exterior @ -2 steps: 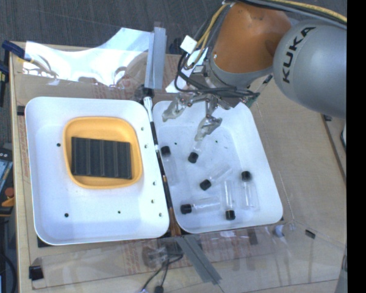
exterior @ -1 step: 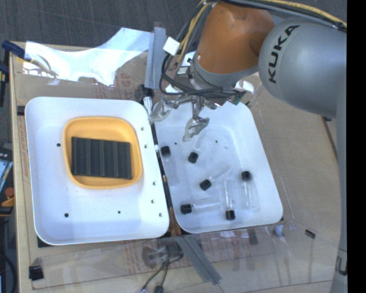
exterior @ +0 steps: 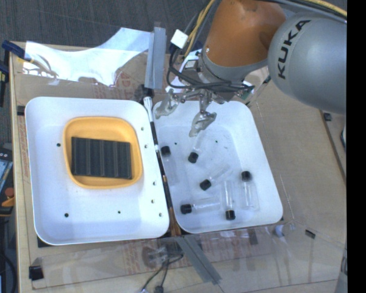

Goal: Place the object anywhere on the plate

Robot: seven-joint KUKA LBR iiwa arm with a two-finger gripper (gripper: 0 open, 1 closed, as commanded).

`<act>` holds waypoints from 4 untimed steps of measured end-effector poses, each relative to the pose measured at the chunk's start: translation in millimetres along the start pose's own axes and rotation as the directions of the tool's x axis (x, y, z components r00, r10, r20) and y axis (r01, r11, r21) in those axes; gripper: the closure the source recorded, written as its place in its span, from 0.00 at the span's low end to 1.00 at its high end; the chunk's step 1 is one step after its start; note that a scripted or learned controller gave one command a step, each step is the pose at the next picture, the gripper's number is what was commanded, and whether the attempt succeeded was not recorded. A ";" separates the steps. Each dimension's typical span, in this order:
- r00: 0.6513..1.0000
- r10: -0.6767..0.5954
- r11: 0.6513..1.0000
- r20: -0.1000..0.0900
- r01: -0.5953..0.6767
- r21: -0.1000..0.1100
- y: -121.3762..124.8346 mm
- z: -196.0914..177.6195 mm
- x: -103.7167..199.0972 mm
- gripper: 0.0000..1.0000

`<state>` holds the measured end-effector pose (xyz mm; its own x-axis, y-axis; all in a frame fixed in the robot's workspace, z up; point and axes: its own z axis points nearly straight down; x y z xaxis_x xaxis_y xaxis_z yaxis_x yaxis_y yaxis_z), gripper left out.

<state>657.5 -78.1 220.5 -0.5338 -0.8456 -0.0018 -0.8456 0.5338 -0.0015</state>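
Clear, black-capped vials (exterior: 227, 195) lie scattered in the right bin (exterior: 265, 163), well apart from the yellow plate (exterior: 102, 129) in the left bin (exterior: 43, 182). They look light, slick and fragile; grip mid-barrel. Beyond, the jaws (exterior: 184, 113) hang spread, pinching nothing.

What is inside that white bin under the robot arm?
The right bin holds several clear vials with black caps, scattered loose. The arm hangs over its far edge and covers whatever lies there.
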 end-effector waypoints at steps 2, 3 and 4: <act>0.838 -0.546 0.838 0.001 0.546 -0.001 -23.1 -7.9 37.2 0.00; 0.522 -0.853 0.522 0.004 0.853 -0.006 -16.5 31.0 27.8 0.00; 0.165 -0.986 0.165 0.006 0.986 -0.005 0.4 46.4 22.6 0.00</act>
<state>645.2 -96.9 174.0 0.7461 -0.6658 -0.0050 -0.6658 -0.7461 0.0028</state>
